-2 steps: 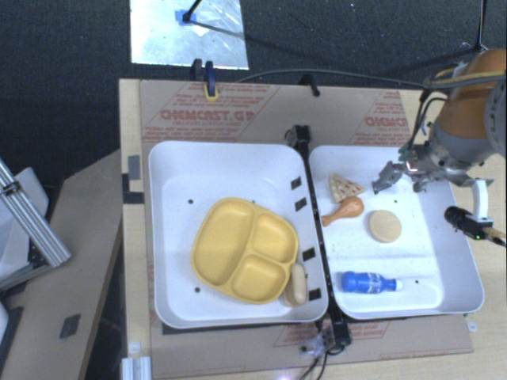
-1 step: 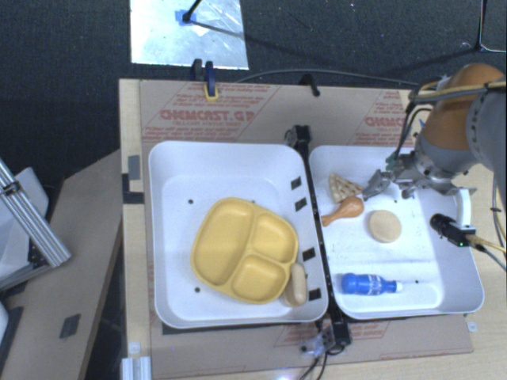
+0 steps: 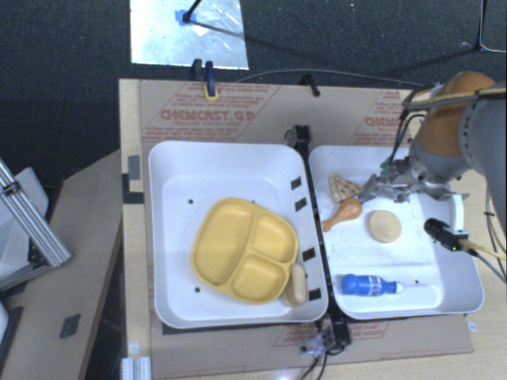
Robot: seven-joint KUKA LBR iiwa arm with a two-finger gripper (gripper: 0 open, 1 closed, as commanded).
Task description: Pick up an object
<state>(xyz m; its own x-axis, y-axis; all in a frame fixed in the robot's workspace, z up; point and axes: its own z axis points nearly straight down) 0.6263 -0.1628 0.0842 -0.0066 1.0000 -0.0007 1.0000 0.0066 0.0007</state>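
In the right bin [image 3: 459,287], the end effector [image 3: 379,185] hovers beside the wooden spoon [image 3: 341,212] — finger opening unclear.

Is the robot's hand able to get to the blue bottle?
Probably yes. The blue bottle lies alone near the front of the right bin, nothing over it, and the hand is above that bin.

Bench [image 3: 135,236]: pale wood top, with a printed cardboard sheet [image 3: 238,109] laid flat over it. On the sheet, two shallow white bins side by side, touching: left bin [image 3: 170,212], right bin [image 3: 459,283]. A yellow-handled clamp [image 3: 209,81] grips the sheet's far edge.
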